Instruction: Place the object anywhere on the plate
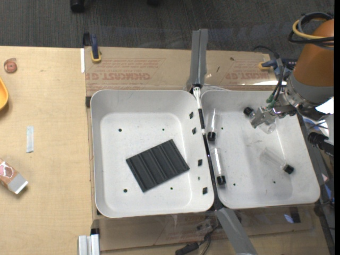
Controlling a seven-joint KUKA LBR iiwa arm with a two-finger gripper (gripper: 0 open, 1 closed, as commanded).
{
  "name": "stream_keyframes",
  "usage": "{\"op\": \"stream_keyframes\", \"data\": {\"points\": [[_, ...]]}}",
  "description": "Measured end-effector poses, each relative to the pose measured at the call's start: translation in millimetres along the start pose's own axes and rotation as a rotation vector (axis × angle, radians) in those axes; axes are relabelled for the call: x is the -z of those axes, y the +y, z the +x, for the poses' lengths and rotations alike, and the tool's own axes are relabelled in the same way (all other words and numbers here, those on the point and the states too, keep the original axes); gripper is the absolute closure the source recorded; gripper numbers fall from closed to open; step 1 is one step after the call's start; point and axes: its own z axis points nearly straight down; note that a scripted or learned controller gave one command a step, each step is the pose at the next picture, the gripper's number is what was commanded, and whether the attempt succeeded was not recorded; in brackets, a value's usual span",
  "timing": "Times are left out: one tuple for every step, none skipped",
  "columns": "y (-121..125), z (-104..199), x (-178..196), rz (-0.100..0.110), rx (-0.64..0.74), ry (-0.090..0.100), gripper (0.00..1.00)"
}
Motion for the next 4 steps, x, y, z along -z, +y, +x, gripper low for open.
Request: {"op": "stream_keyframes", "data": {"points": [[93.3,59.9,7.2,0.002,-0.022,-0.001,1.00],[110.7,141.0,-7.6,0.002,-0.001,-0.001,1.00],[59.4,154.6,-7.4,0.002,0.134,0.000,1.00],[27.1,166.8,-7.0,0.000,0.772,0.000,1.00]]}}
